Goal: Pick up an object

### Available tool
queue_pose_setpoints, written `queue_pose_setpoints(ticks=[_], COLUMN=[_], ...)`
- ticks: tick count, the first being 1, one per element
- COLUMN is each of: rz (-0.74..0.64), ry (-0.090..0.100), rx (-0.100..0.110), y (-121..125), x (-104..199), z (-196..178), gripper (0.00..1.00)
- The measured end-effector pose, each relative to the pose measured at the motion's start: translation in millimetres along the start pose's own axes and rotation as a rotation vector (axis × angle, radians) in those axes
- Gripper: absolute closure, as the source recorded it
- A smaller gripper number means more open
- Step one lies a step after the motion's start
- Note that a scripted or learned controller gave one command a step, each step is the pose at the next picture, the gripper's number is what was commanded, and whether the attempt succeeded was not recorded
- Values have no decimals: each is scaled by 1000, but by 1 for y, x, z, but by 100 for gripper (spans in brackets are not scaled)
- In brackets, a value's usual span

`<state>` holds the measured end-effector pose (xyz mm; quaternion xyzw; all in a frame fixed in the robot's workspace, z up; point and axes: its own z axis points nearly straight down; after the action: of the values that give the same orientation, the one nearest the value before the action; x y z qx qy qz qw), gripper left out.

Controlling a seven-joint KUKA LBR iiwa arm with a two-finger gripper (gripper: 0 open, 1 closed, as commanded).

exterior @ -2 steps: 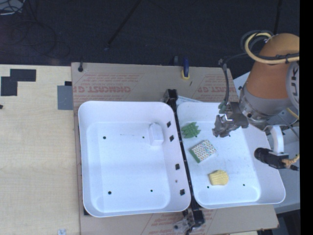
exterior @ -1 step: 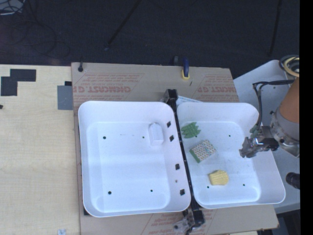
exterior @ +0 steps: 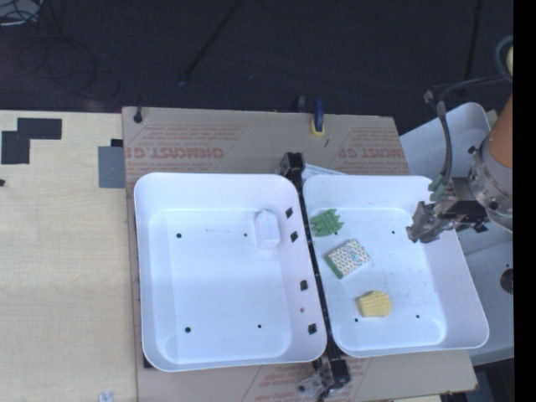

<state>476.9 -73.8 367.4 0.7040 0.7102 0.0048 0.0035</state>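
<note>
We see the gripper (exterior: 421,227) at the right side of the right bin (exterior: 456,308), hanging over the bin's right wall near its upper corner. It is a dark, metallic assembly with cables looping up behind it, and at this size and blur we cannot tell how it is set; nothing shows in it, and it does not appear to touch any of the loose things.

Three small things lie on the right bin's floor, all well apart from the gripper. The green piece (exterior: 327,222) sits nearest the divider in the upper left part of the bin; it has a ragged, leafy outline. Just below and to its right lies a flat square block (exterior: 348,258), pale with a dotted or gridded face and a green edge, turned at a slant. Lower still, toward the bin's middle, lies a yellow lump (exterior: 374,304) with a ribbed surface.

The left bin (exterior: 155,308) is smooth white plastic with rounded corners and small dark holes in its floor; a translucent, whitish rounded object (exterior: 267,227) rests near its upper right. Both bins sit on a brown cardboard sheet (exterior: 209,141) printed with red lettering, laid on the pale wood-grain desk (exterior: 59,266).
</note>
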Motion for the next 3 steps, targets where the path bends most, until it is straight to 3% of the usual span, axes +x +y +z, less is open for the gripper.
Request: queue_pose_setpoints(ticks=[1,2,3], rz=[-1,3,16], ry=[0,-3,-3], rx=[10,16,21], y=[1,1,-2], x=[86,82,7], z=[-40,-47,35], gripper=[100,100,100])
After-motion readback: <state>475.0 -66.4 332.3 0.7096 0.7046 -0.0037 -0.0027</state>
